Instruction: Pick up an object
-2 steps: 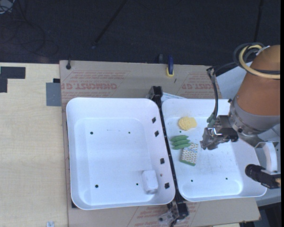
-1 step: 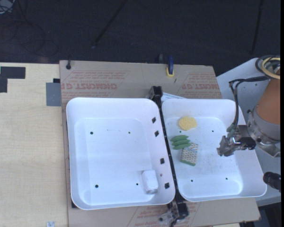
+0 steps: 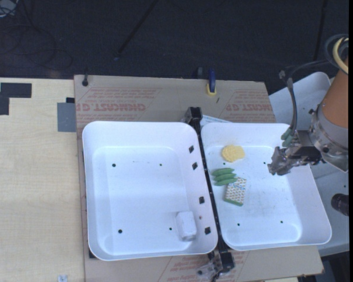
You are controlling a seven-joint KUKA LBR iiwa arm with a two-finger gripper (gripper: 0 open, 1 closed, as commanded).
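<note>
Nearest me, low in the left bin (image 3: 100, 239), lies one pale white block (image 3: 186, 225), close to the divider. Across in the right bin (image 3: 309, 228) there are three things in a loose cluster: one checked green-and-white packet (image 3: 236, 191), one bunch of green pods (image 3: 223, 175) touching its upper edge, and one yellow round piece (image 3: 232, 153) just beyond. That makes four objects in two bins on the one table (image 3: 35, 204).

Over the right bin's far right side hangs the claw (image 3: 277, 168), nothing between its fingers (whether they stand wide or narrow I cannot tell). I'd judge this the approach step: nothing is picked yet. Next it needs to shift left over the cluster, then drop.
</note>
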